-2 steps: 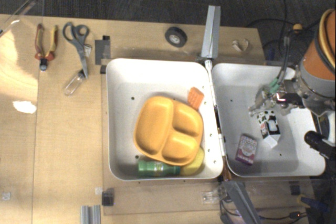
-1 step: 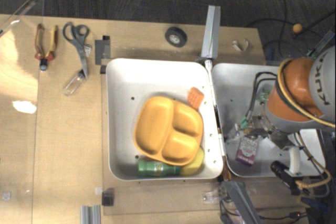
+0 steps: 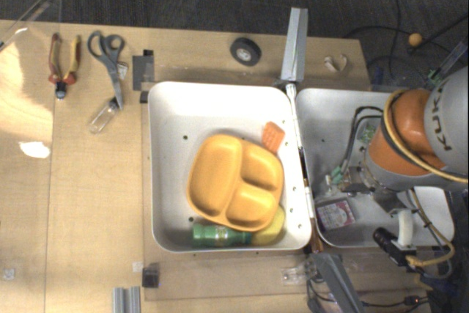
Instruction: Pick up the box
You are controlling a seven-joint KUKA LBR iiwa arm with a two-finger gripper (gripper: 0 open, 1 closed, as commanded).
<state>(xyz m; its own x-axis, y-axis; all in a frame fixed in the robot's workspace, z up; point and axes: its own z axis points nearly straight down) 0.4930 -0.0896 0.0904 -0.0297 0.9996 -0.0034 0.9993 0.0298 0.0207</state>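
Letters "KU" on the arm; box label print unreadable.

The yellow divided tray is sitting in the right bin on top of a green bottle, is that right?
Not quite. The camera view shows the yellow divided tray in the left bin, not the right one. It does lie over the green bottle near that bin's front edge.

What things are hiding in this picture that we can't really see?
- The tool: in the camera view the arm's orange band and grey body cover it, so its fingers cannot be made out.
- The box in the right bin: partly under the arm; its print is too small to read.
- The green bottle and yellow-green thing: largely covered by the yellow tray.
- The orange piece: its lower end is tucked behind the tray.
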